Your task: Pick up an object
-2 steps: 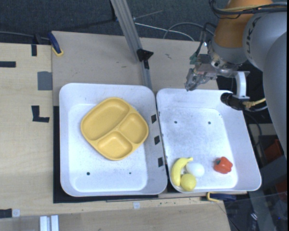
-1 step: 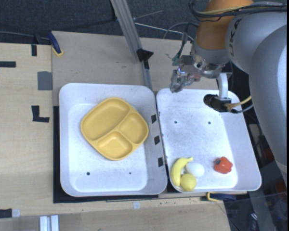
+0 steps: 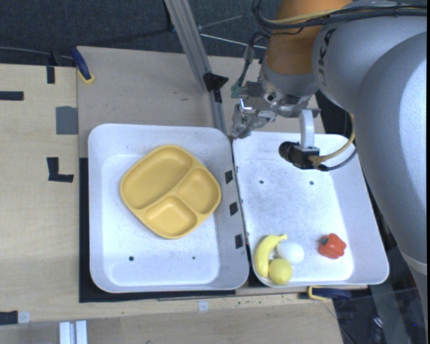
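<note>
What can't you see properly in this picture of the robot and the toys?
- Tool, camera view: small and blurred against the bin rim; open or shut, can't tell.
- White round thing: too small to name; it touches the banana and lemon.
- Red toy: too small to identify.
- Arm: cut off by the top and right edges.

Grey arm [image 3: 387, 84] reaches in from right — wrist angled down.

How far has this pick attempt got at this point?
Done: nothing lifted. The banana, white ball, lemon and red pepper all lie in the right bin; the yellow plate lies in the left. In hand: the gripper hovers at the right bin's far corner. Left: descend, grasp, lift.
</note>
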`<state>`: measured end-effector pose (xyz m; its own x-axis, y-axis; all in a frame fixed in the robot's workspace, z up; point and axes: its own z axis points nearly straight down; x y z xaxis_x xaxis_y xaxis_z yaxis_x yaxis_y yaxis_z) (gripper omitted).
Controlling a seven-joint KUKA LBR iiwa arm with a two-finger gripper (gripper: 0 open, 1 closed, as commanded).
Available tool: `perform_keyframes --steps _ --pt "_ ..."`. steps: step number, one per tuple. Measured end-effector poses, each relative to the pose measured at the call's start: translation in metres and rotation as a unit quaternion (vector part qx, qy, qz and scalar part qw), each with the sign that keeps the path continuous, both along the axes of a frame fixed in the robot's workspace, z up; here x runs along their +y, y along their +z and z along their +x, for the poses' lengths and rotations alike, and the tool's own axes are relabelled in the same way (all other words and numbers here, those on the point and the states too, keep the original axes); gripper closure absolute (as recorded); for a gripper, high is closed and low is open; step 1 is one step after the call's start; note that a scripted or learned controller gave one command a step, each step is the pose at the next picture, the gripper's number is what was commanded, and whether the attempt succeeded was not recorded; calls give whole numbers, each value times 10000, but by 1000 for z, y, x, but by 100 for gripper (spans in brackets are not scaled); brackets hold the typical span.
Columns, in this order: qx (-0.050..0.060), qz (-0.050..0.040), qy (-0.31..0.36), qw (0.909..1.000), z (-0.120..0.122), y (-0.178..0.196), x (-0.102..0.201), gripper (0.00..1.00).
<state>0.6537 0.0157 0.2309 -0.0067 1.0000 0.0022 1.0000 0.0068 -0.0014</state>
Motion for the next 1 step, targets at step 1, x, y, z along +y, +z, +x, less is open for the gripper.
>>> perform_keyframes --steps 1 --pt "8 -1 3 10000 -26 1 58 100"
